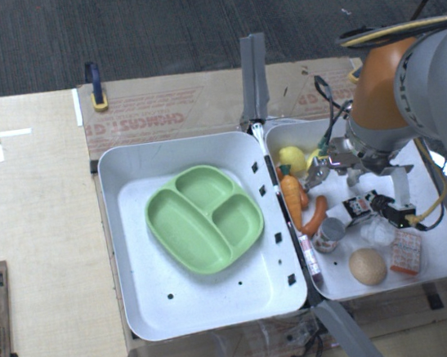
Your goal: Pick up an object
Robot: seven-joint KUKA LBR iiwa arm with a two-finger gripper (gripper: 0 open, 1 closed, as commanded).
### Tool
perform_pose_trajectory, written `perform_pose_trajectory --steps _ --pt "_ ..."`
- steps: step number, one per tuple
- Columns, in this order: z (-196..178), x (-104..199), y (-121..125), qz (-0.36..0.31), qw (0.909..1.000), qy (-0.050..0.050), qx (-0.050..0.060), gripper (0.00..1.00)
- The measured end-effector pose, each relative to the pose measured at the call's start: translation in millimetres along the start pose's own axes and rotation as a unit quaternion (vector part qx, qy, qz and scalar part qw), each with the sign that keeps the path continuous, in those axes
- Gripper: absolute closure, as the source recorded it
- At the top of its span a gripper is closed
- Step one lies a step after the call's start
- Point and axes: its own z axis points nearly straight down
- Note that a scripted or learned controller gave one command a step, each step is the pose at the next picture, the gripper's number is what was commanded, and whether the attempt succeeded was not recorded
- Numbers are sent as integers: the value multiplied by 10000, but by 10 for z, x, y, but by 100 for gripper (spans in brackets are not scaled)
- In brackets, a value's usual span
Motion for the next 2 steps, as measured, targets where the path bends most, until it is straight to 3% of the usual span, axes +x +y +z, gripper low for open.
perform_pose_trajectory --steps 1,2 --pt "4 13 -378 59 10000 -3 2 0" --pt "-85 3 -378 82 10000 -1 6 100"
